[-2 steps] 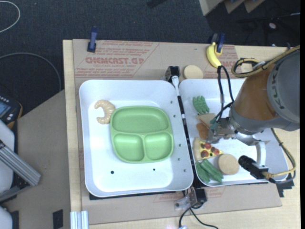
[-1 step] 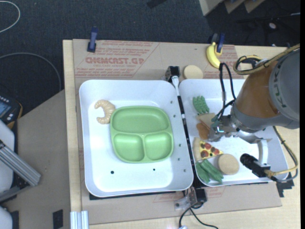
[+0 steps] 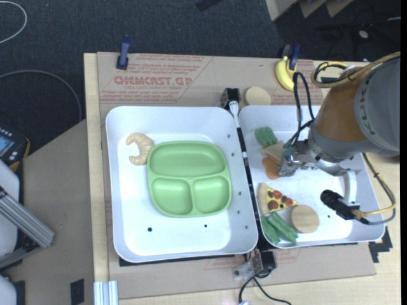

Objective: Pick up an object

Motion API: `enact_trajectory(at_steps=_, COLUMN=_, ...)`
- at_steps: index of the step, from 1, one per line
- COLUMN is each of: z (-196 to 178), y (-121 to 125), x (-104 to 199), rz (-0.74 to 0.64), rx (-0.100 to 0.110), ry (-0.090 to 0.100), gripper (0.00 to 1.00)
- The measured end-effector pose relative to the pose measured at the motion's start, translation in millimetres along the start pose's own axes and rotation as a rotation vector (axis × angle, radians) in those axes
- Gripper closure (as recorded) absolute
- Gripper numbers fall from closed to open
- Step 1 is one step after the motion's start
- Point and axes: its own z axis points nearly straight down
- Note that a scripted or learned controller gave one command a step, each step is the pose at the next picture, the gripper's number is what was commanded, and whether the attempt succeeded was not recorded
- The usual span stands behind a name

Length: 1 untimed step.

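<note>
The gripper [image 3: 284, 162] reaches down into the right bin [image 3: 362, 230] from the right, over a tan and orange food piece [image 3: 273, 158] near the bin's left side. A green leafy piece [image 3: 266, 135] lies just behind it. Nearer the front lie a pizza slice [image 3: 276, 199], a green bean pod [image 3: 280, 228] and a round tan disc [image 3: 304, 219]. The arm's grey and orange body [image 3: 346, 116] hides the bin's back right part.
The left bin [image 3: 121, 170] holds a green divided plate [image 3: 189, 178] and a croissant [image 3: 140, 147] at its back left. A beige round piece [image 3: 257, 96] and a yellow banana [image 3: 285, 74] lie on the bench behind the right bin. Cables run along the arm.
</note>
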Motion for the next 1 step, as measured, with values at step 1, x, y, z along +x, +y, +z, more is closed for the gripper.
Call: enact_trajectory(at_steps=1, z=-256.6, y=-31.5, x=45.3, rz=-0.003, rx=-0.005, ry=-0.001, gripper=1.00)
